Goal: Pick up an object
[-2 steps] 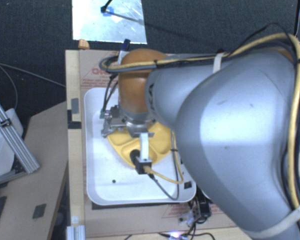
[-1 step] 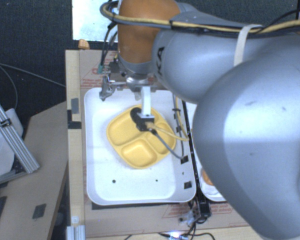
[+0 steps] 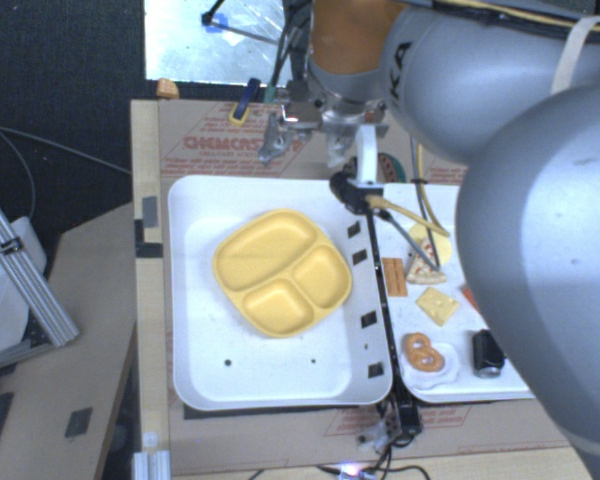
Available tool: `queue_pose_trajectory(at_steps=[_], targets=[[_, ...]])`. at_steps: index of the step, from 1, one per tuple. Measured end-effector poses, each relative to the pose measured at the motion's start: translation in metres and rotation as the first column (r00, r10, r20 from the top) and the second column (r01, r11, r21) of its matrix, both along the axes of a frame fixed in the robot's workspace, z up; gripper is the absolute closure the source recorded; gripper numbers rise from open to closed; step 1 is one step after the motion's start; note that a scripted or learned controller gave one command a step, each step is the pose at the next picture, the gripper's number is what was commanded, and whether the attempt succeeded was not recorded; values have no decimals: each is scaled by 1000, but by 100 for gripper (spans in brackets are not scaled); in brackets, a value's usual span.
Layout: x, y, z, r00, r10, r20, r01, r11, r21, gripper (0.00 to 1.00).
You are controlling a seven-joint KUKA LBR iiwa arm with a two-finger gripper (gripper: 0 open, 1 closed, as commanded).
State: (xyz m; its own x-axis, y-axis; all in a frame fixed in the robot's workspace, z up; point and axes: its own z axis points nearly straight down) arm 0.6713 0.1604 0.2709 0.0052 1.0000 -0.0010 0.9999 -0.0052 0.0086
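We see the gripper (image 3: 305, 146) at the far edge, fingers spread, holding nothing; we judge approach underway; next, descend onto 1 object, perhaps the pretzel (image 3: 422, 352).

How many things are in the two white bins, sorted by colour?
Yellow: 3 - divided plastic tray, cheese-like wedge, pale piece
Orange-brown: 2 - pretzel toy, flat rectangular cracker-like piece
Black: 1 - small block
Total: 6
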Motion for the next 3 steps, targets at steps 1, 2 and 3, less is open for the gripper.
queue_pose_trajectory(at_steps=[1,2,3], targets=[[-27,53,-194,1000,12,-13,-12,1000,0,0],[-24,56,-176,1000,9,-6,-9,1000,11,100],[-84,77,-40,1000,13,-3,-13,1000,7,100]])
